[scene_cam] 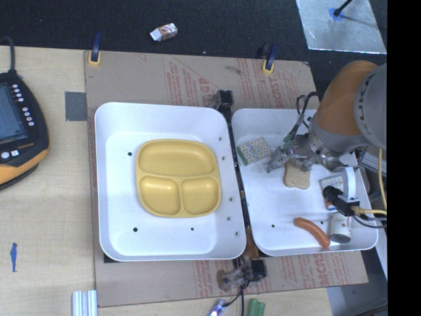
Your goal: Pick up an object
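Note:
My gripper [287, 158] is low over the right bin [276, 239], in its upper middle, with the arm coming in from the right. A tan, bread-like block [297, 178] lies just below and to the right of it, very close; whether they touch is unclear. To the gripper's left, a greenish checked pad [253, 150] lies near the bin's left wall. An orange sausage-shaped piece [312, 232] rests by the bin's front edge, with a small white cylinder [340, 228] next to it.
The left bin [112, 176] holds a yellow divided plate [178, 177]. A teach pendant [18, 127] lies at the far left of the bench. Clamps [267, 58] pin the cardboard sheet at the back.

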Tool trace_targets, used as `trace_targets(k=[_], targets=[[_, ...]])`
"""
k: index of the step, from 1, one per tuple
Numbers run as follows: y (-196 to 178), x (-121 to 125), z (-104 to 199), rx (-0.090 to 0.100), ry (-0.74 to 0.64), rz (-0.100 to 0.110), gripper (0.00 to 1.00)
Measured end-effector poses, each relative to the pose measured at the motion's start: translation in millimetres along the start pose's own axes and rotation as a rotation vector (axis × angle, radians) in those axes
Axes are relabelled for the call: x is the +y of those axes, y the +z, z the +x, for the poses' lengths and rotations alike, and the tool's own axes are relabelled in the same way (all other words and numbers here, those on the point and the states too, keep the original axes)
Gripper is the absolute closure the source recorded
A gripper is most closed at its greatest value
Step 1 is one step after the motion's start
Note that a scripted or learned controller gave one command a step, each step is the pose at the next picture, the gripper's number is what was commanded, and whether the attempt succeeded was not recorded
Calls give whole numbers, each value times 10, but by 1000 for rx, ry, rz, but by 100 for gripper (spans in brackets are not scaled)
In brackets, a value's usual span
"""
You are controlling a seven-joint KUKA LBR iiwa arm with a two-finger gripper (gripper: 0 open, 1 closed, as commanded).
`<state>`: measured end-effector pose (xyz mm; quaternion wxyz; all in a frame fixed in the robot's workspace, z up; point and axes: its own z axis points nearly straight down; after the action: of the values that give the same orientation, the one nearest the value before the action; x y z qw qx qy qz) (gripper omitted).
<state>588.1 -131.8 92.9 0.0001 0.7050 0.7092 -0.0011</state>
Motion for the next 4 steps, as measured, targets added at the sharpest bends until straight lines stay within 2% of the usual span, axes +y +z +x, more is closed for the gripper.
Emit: trace_targets(k=[1, 2, 3, 4], targets=[[6, 592, -808, 2, 5, 0, 0], [12, 287, -464, 1, 1, 2, 0], [13, 146, -144, 1, 0, 3, 0], [-92, 146, -157, 1, 0, 4, 100]])
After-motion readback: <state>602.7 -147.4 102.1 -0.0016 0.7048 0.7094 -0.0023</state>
